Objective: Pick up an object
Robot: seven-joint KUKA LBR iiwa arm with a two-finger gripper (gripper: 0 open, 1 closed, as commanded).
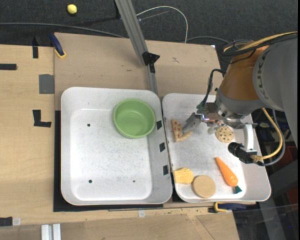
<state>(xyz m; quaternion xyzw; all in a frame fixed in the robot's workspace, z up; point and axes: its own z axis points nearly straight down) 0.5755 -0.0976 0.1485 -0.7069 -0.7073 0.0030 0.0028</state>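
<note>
1. Nearest the camera, along the right bin's [260, 196] front edge, a yellow food piece [183, 175] and a round tan disc [204, 186] are lying side by side; an orange carrot [227, 171] is lying aslant just to their right, near the bin's right rim.
2. The left bin [90, 154] is offering wide bare floor at its front; a green bowl [134, 118] is sitting toward its far right corner, close to the wall shared with the right bin.
3. The arm [255, 79] is reaching in from the right, bending down over the right bin's far half; a spotted cookie [224, 133] is lying just beneath the wrist.
4. The hand [187, 129] is pointing left and down toward a pizza-like slice [177, 130] by the dividing wall; one finger [191, 122] is lying against the slice; how far the hand is open I cannot tell.
5. Farther back, the bench [100, 59] is lying bare and brown.
</note>
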